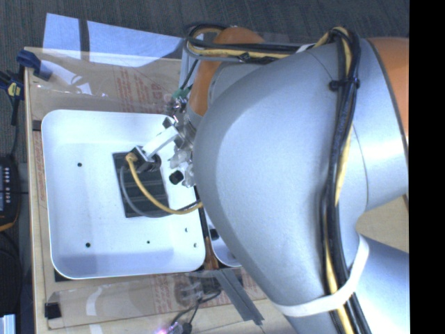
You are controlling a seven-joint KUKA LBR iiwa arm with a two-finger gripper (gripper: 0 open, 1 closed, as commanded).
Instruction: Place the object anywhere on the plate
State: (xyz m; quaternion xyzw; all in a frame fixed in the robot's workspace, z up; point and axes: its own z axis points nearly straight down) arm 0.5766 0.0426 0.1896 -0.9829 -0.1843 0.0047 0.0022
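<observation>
A dark grey, ribbed square plate [139, 190] lies flat in the left white bin [83, 207], towards its right side. My gripper [179, 164] hangs at the plate's upper right corner, just over the bin's right wall, and is largely covered by the wrist hardware. The grey arm [292, 172] hides whatever lies under it. I make out no loose object on the plate or at the gripper.
The arm's bulk covers nearly all of the right bin; a sliver of its rim [224, 255] shows below the elbow. A blue clamp [28, 62] and a black device [7, 186] sit off the bench's left edge. Clear plastic sheet [104, 75] lies behind the left bin.
</observation>
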